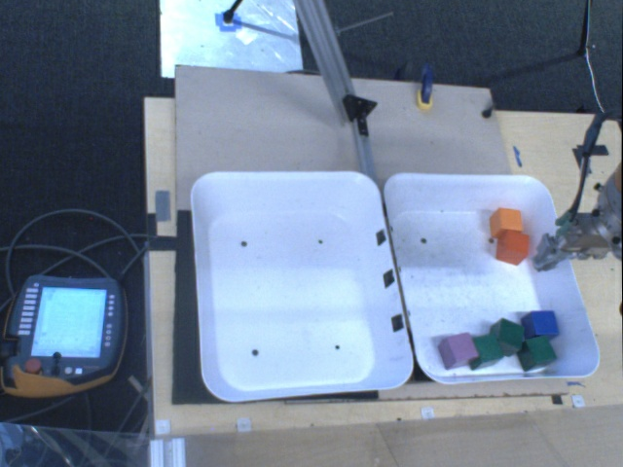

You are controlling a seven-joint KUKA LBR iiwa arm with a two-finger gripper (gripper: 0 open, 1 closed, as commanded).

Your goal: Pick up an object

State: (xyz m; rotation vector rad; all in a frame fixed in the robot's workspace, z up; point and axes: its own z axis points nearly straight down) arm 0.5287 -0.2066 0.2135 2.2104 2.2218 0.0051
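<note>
Your claw [547, 253] sits at the right rim of the right bin [458, 197], low over the wall, and the picture is too small and blurred there for you to tell how it is set. Nothing shows between its tips.

The nearest thing to pick is the pair of orange blocks [508, 235], which lie just to the left of the claw, inside the bin's upper right part. They touch each other, one above the other in the view, so their shared long line runs roughly up and down the bin wall. The lower, darker one is closest to the claw, just beside it.

The other blocks are well apart from the claw, clustered in the bin's lower right corner: a blue block [540, 323], green blocks [507, 341] and a pink block [455, 349], pressed close together.

The left bin [292, 193] lies across the divide on the same surface [292, 115].

Judging from this, your shortest move is a small shift left over the lower orange block.
</note>
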